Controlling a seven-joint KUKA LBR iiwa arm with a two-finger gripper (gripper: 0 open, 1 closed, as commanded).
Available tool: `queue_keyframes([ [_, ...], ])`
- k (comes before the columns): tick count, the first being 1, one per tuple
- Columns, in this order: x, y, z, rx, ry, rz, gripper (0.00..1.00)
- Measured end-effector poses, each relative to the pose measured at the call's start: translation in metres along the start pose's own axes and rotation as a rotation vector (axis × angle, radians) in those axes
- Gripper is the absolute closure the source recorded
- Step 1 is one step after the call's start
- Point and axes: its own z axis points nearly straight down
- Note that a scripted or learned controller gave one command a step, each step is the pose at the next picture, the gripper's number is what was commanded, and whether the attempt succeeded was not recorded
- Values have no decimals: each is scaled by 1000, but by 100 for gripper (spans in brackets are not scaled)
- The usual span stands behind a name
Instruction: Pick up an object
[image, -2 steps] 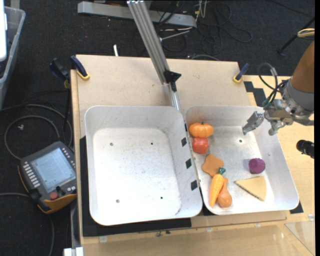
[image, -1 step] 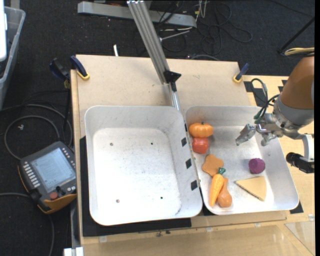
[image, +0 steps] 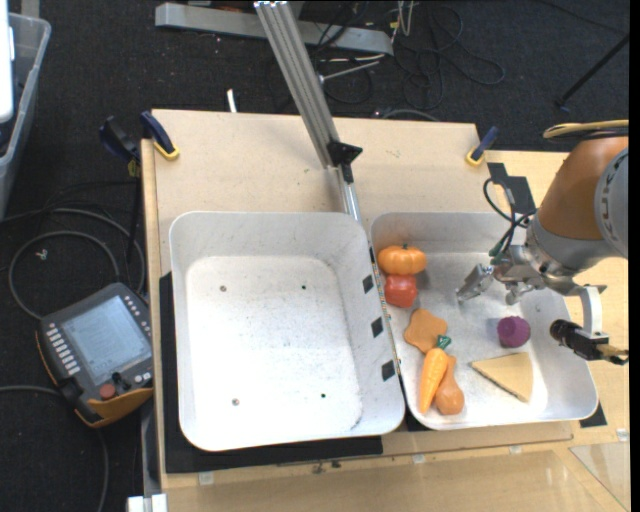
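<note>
Camera view: purple ball below-right of gripper.

Wooden bench, left white bin, right white bin side by side

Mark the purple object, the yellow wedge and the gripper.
purple object (image: 513, 331): camera view, its middle.
yellow wedge (image: 508, 376): camera view, centre of its top face.
gripper (image: 492, 281): camera view, midway between its fingertips.

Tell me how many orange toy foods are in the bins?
4, all in the right white bin: a small orange toy pumpkin at the top, a flat orange toast-like piece in the middle, an orange toy carrot and a rounder orange piece below. None looks hidden.
</note>
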Motion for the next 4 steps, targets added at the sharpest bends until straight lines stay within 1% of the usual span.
queue_keyframes([
  [1, 0, 2, -14, -7, -2, 0, 100],
  [2, 2, 9, -60, -11, -3, -3, 100],
  [4, 7, 15, -188, -13, -4, -5, 100],
])
